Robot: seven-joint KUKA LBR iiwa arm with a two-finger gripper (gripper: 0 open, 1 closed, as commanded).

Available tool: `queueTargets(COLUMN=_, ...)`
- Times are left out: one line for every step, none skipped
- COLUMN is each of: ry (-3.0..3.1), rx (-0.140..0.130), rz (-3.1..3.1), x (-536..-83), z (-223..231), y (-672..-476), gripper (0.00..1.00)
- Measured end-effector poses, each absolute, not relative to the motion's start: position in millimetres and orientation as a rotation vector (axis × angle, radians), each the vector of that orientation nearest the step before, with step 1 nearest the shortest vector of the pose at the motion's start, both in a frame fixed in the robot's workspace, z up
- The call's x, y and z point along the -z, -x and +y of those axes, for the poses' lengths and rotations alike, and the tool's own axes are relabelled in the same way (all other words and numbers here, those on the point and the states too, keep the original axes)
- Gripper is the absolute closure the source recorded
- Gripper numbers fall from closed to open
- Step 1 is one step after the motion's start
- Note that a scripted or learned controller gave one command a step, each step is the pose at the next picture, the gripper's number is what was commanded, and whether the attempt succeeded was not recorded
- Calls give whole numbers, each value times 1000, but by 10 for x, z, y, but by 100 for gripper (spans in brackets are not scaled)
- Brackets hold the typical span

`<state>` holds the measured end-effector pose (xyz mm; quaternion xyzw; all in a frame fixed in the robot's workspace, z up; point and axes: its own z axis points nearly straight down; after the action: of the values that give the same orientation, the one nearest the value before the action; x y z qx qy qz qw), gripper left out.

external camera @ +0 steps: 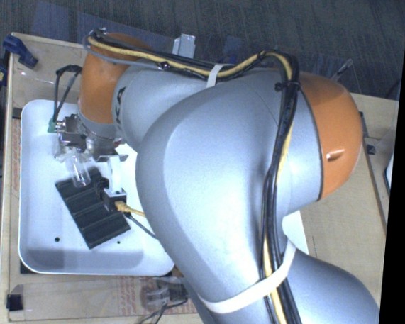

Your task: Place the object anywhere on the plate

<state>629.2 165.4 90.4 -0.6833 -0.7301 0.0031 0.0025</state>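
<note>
The big grey arm (242,197) with its orange band (99,87) bulks across the foreground from the right, covering much of the wooden counter (348,207). Beyond it, in the shallow white plastic bin (33,177) at left, a dark ribbed rectangular object (91,211) lies flat at a slant on the bin floor. The hand (81,167) hangs just above the object's upper end; I cannot tell its state.
</note>
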Motion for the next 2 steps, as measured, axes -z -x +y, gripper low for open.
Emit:
queueTargets(ry=2280, rx=3, rz=-2164, x=-953, z=1253, y=-5621, gripper=100)
queueTargets(ry=1955, rx=-5, rz=-2454, x=-1915, z=659, y=-4894, gripper=100)
